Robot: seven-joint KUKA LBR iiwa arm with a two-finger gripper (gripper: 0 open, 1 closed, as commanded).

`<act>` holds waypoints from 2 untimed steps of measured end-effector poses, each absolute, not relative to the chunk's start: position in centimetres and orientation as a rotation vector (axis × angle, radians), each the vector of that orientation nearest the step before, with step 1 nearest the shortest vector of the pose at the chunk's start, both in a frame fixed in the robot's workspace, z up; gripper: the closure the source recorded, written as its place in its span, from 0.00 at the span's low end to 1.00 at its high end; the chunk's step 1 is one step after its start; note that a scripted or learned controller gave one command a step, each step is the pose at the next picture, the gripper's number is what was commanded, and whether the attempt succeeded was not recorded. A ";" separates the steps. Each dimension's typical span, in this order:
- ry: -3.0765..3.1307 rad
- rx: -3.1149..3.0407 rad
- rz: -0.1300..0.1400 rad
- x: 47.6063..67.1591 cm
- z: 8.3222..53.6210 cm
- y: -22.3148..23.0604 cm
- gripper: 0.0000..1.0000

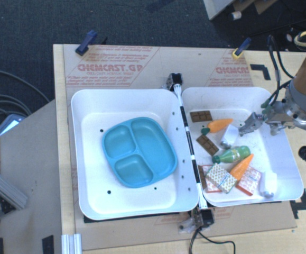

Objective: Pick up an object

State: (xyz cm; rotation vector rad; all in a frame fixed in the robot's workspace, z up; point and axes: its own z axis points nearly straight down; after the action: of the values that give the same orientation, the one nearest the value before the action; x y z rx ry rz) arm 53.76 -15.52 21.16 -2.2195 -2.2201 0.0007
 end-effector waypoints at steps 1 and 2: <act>-2.229 -2.226 -0.014 51.4 10.2 -17.1 0.00; -2.219 -2.220 0.001 47.8 8.4 -14.1 0.00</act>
State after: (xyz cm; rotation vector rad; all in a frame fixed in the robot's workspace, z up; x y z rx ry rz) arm 47.85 -14.14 8.41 -2.2205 -2.2186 0.0010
